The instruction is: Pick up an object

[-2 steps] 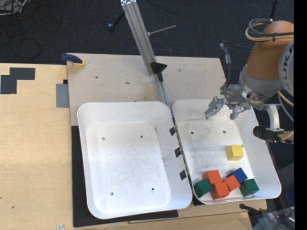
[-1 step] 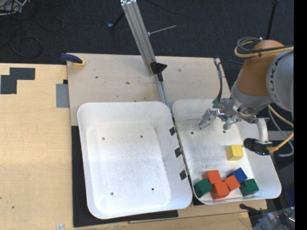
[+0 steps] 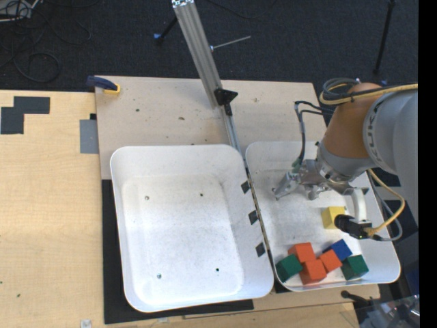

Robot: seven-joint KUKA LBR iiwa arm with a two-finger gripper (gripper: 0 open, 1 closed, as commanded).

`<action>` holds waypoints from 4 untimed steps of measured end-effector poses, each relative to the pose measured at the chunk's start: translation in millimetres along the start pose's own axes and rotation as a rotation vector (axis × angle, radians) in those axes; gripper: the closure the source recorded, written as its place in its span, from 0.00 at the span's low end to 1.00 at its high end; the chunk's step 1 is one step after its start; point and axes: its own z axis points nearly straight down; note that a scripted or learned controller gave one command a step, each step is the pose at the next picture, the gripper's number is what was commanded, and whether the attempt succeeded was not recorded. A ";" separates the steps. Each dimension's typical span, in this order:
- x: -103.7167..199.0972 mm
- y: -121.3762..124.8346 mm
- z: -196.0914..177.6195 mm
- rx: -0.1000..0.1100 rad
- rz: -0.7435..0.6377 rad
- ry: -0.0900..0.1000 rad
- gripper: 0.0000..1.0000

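White plastic makes up both shallow bins, and we take the right bin [image 3: 273,157] as our landmark. Inside it, near its front edge, we see a cluster of small blocks: a dark green block [image 3: 289,267] at the cluster's left end, an orange block [image 3: 304,253] just behind it, a second orange block [image 3: 315,271] touching the first, and a third orange block [image 3: 331,260] beside those. A blue block [image 3: 342,248] sits just behind that third orange one, and another dark green block [image 3: 354,267] lies at the cluster's right end, close to the bin's front right corner. A yellow block [image 3: 332,216] rests apart from the cluster, farther back and toward the bin's right side.

We see the gripper [image 3: 292,185] over the middle of the right bin, well behind the cluster and to the left of the yellow block. Nothing shows between its tips, and we cannot tell whether it is wide or narrow. The grey arm [image 3: 392,132] with its orange band [image 3: 349,125] reaches over the bin's right rim.

Touching the right bin's left wall is the left bin [image 3: 136,159]. Behind the two bins, an aluminium rail [image 3: 200,46] rises at a slant from the wooden bench [image 3: 157,111].
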 end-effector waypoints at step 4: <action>-12.3 -3.8 -144.7 -0.012 -0.003 -0.002 1.00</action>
